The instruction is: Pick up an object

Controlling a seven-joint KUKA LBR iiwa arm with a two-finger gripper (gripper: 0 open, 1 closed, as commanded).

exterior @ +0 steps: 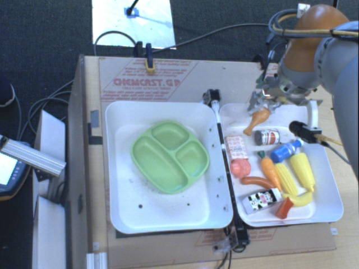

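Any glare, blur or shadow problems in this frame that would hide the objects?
Camera view: lighting is even, shadows soft; the tool looks slightly blurred above the orange drumstick; the green tray and right-bin toys are sharp; a bright sheet on the floor is nearly washed out.

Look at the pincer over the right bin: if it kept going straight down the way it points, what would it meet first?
Most likely the orange drumstick-shaped toy lying just under the pincer, near the back of the right bin. Depth is hard to judge from this slanted view, so it may already be touching.
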